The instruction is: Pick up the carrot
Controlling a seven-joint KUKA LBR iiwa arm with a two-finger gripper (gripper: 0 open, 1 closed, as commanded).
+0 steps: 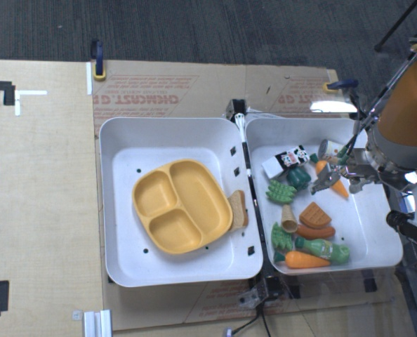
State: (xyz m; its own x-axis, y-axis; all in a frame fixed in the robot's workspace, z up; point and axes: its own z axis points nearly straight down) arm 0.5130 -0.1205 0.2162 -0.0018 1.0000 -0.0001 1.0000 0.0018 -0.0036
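Pincer over right bin of toy food, carrot near front rim

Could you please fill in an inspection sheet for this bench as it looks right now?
Surface: cardboard-covered bench bearing two white bins, left bin and right bin.
Job's things: carrot lying at the near edge of the right bin, beside a green bottle.
Clutter: yellow divided plate and toast slice in the left bin; toy foods heaped in the right bin.
Grippers: tool low over the right bin's far side, next to a small orange piece; grip unclear.
Cables: black cable below the bins.
Surroundings: dark carpet; clamps on the far edge.
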